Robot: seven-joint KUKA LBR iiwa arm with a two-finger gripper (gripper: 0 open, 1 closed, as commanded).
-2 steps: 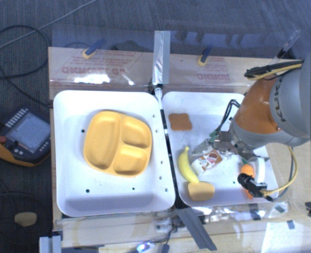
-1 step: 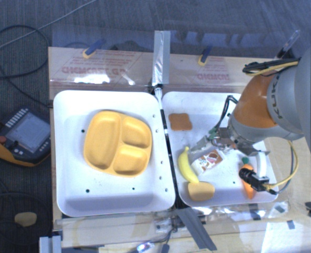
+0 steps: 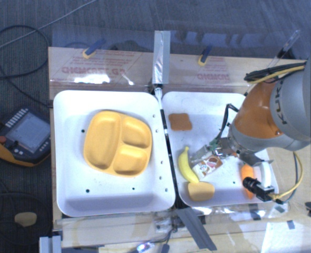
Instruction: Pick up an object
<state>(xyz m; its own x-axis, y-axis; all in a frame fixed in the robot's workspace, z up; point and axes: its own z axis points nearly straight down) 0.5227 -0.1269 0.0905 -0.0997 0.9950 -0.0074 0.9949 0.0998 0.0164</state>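
Observation:
The right bin [image 3: 208, 101] holds a brown square piece [image 3: 180, 122], a yellow banana [image 3: 186, 165], a pale yellow wedge [image 3: 200, 190], a silvery packet with red and orange print [image 3: 205, 165] and an orange carrot-like piece [image 3: 247, 173]. My gripper [image 3: 220, 149] hangs low over the right part of that bin, right at the packet's upper right end. The grey wrist and its orange band [image 3: 255, 115] hide the gripper's tip from above. The carrot-like piece lies partly under the arm's black fitting [image 3: 256, 187].
The left bin [image 3: 66, 141] holds a yellow sectioned plate [image 3: 118, 143]. A metal divider [image 3: 162, 57] runs between the bins at the back. A handheld pendant [image 3: 21, 136] and cables lie on the floor at the left.

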